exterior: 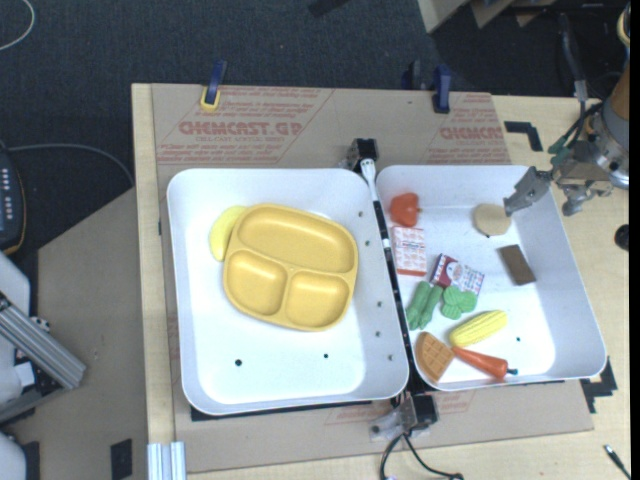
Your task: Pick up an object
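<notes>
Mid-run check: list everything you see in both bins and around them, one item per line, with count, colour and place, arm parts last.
divided tray: 1, yellow, middle of left bin
banana: 1, yellow, tucked under the tray's left edge
tomato: 1, red, right bin, upper left
packet: 1, red and white, below the tomato
small box: 1, red and white, right bin centre
green vegetables: cluster, green, below the box
corn: 1, yellow, lower right bin
carrot: 1, orange, near front rim
waffle piece: 1, tan, left of the carrot
round piece: 1, beige, upper right bin
brown block: 1, brown, right side
clamps: 2, yellow and blue, back edge
gripper: 1, grey, over right bin's upper right
</notes>
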`<state>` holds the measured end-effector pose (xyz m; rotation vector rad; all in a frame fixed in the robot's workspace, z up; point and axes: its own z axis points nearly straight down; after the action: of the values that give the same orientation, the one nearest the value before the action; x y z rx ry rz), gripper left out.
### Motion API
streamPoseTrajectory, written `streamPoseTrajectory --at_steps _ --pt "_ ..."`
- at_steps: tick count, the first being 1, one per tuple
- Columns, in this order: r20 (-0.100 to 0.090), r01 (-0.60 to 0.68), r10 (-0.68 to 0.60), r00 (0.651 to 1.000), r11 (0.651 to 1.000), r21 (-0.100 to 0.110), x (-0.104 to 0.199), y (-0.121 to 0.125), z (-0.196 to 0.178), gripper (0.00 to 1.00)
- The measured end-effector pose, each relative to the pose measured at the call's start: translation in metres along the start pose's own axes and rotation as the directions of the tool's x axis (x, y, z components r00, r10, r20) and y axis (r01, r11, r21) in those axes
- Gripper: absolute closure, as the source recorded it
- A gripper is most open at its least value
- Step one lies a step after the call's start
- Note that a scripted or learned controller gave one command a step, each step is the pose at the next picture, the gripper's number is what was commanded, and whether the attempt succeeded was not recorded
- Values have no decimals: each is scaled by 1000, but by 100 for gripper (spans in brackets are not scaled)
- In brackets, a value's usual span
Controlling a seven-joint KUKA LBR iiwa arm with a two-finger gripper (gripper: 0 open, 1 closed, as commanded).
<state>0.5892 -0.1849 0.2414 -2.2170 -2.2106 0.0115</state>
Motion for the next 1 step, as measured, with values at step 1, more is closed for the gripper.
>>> streamPoseTrajectory --at_steps 1 --pt "3 3 -3 1000 1000 -14 1 2 -8 0"
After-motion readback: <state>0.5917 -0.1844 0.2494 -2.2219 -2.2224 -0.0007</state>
